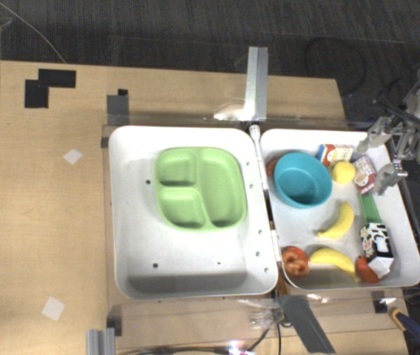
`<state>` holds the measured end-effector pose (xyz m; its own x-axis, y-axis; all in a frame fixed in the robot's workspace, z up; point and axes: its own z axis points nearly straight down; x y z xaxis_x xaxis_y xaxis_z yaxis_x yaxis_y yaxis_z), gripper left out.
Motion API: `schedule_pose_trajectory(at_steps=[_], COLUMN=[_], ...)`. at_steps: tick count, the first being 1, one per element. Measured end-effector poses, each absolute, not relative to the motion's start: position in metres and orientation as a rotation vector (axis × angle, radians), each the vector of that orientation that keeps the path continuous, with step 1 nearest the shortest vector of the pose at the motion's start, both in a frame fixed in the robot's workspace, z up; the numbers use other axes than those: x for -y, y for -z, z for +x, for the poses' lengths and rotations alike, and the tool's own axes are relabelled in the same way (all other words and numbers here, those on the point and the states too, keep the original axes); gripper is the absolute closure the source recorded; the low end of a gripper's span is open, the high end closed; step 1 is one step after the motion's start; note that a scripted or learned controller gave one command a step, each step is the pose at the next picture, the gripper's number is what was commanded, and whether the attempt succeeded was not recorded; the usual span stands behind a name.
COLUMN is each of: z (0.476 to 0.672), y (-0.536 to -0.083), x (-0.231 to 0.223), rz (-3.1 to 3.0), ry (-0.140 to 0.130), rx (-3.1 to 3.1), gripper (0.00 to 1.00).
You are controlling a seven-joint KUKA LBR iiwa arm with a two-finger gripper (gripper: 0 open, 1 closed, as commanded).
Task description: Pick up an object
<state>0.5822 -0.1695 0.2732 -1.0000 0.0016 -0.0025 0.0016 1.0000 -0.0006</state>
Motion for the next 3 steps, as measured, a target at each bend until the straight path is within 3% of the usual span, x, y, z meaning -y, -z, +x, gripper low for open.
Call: schedule_pose_trajectory(at_steps=[1,2,3], z=[0.569,0.547,0.56], y=[-0.152,-0.093,-0.088], x=[0.198,0.204,0.198], rz=[-0.109,-0.136,0.135], ry=[-0.004,0.001,0.004], rx=[-3.145,-3.132,-3.128], gripper=[0.0,0.0,0.0])
